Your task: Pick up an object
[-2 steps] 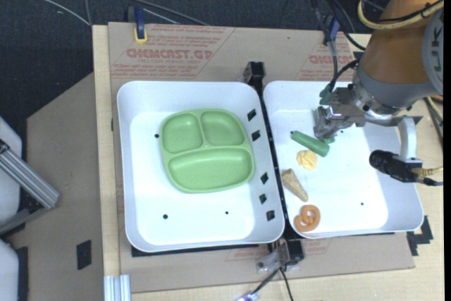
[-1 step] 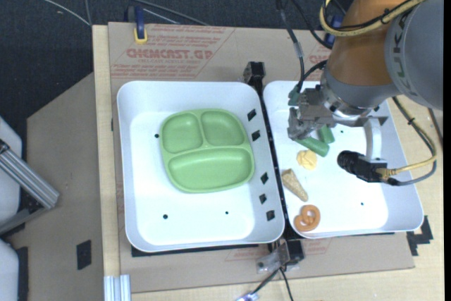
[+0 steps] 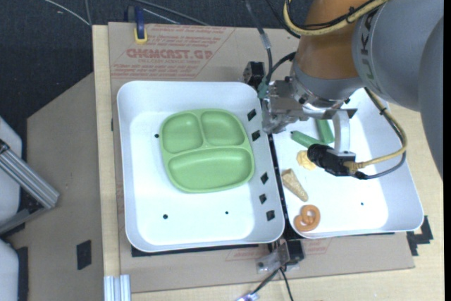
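The gripper sits low at the middle of the frame, over the upper left corner of the right bin, just beside the wall it shares with the left bin. From this angle the wrist hides its tips, so it cannot be told whether it is open or closed, or whether it has hold of anything.

Just to the right of the gripper, near the top of the right bin, a green piece lies partly under the robot's hardware. Below it is a small yellow piece. Lower again lies a tan wedge, near the shared wall. An orange ring rests near the bin's bottom edge, apart from the others.

In the left bin, a pale green plate with three compartments lies flat near the centre.

The grey arm fills the upper right of the frame, with its orange band directly above the wrist.

Both bins stand on a cardboard sheet with red printing along its top edge. Dark floor shows around it, at the upper left.
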